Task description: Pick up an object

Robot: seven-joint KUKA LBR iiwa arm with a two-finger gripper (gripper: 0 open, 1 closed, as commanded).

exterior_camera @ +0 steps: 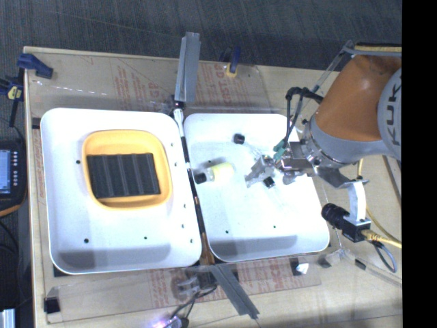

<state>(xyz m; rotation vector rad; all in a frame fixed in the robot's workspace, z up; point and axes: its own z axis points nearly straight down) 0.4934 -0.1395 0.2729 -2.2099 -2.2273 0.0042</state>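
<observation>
Partial white lettering "KU" is legible on the arm's orange band (pixel 355 98). Gripper (pixel 263 173) is low in the right bin (pixel 273 238); whether the fingers are apart or together cannot be told. Yellow cylinder with black cap (pixel 212 172) lies left of the gripper, apart from it, near the bin's left wall. Small black piece (pixel 238 139) sits toward the far wall. Left bin (pixel 102 238) holds a yellow tray with dark insert (pixel 125 169).

You can read part of the maker's name on the grey arm (pixel 392 115) at the right edge: the letters "KU", running vertically. Reddish print marks the board (pixel 123 80) under the bins, but it is too small to read.
</observation>
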